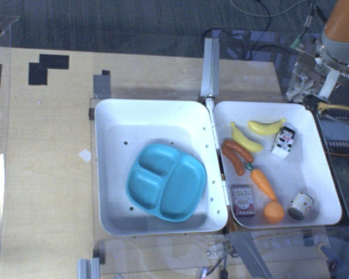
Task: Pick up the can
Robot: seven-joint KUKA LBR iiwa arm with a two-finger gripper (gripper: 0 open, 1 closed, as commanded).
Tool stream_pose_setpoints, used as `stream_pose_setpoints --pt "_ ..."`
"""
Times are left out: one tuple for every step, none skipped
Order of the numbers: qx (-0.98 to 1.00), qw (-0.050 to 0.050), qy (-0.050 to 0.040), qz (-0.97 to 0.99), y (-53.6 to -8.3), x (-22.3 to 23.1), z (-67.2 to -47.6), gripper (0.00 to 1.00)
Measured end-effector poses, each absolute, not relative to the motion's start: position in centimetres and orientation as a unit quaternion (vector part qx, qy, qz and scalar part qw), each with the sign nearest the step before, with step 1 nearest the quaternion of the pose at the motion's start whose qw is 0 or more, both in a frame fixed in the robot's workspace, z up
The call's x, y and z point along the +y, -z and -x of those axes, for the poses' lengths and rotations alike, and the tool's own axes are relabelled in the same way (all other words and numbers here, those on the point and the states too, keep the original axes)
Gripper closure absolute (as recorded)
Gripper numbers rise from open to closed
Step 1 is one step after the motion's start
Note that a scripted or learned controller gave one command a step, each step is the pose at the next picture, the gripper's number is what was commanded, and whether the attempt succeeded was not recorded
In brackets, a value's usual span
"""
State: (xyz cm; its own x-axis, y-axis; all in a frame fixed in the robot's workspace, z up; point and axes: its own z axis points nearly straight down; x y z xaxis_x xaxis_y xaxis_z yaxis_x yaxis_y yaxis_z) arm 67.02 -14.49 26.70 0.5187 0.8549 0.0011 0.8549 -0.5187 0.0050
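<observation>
- In right bin [323, 156], near front edge: can [243, 200], red label, lying flat, just left of orange [273, 212].
- Beside it: carrot [262, 182], sausages [234, 156], mug [301, 206].
- Gripper [314, 86] above bin's far right corner, well apart from can; jaws' state: cannot tell.
- Left bin [104, 173]: blue divided plate [166, 182].

Can [243, 200]: small, reddish-brown label with a pale patch on it, seemingly lying on its side. It sits in the right bin [331, 173], near that bin's front left corner, just beside its left wall. Label text too small to read.
</observation>
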Motion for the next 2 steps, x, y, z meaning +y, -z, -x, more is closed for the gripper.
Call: stream_pose_setpoints --pt "0.503 0.002 -0.0020 -0.864 -31.2 -9.0 -67.0 1.00" --pt "0.639 0.002 -0.0021 -0.770 -39.4 -3.3 -67.0 1.00"
